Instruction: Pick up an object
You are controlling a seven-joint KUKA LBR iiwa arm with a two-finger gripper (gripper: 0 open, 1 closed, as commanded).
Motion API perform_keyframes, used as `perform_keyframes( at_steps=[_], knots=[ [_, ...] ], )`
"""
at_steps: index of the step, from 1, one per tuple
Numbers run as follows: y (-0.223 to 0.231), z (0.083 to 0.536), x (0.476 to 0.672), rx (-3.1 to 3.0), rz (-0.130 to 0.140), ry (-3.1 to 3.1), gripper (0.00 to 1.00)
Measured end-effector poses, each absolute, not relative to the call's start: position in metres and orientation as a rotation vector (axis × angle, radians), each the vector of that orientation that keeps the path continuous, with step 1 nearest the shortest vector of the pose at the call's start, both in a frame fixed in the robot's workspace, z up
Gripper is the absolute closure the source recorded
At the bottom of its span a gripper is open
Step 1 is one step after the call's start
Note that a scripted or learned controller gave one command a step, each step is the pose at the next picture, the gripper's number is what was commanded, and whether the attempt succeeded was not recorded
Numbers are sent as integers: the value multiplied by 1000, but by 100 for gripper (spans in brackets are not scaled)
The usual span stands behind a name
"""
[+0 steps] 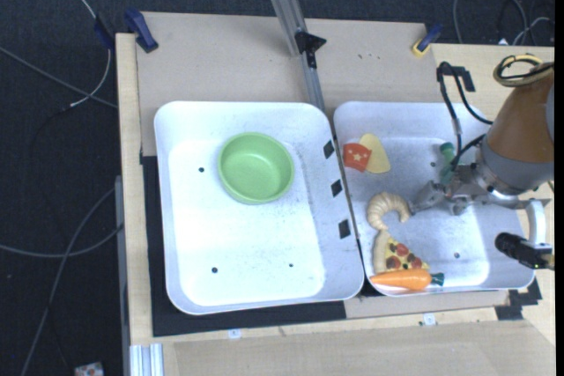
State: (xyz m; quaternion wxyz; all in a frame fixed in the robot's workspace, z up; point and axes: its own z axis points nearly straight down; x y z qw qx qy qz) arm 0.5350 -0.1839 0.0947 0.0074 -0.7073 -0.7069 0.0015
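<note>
My gripper hangs low over the middle of the right bin, coming in from the right under the grey arm with its orange band. Just left of it lies a beige croissant, a short gap away. A red and yellow wedge-shaped toy sits toward the bin's back left. A pizza slice and an orange carrot lie along the front edge. In the left bin stands a green bowl.
A metal rail slants down from the top to the divide between the bins. Black cables loop beside the arm at the right. Blue and yellow clamps hold the bench's back corners.
</note>
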Motion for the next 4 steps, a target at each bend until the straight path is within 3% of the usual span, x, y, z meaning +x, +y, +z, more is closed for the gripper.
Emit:
perform_keyframes(
  at_steps=[1, 4],
  knots=[
    [-184, 108, 537, -2213, -1, -2214, 100],
    [-193, 266, 533, -2226, -9, -2228, 100]
  ],
)
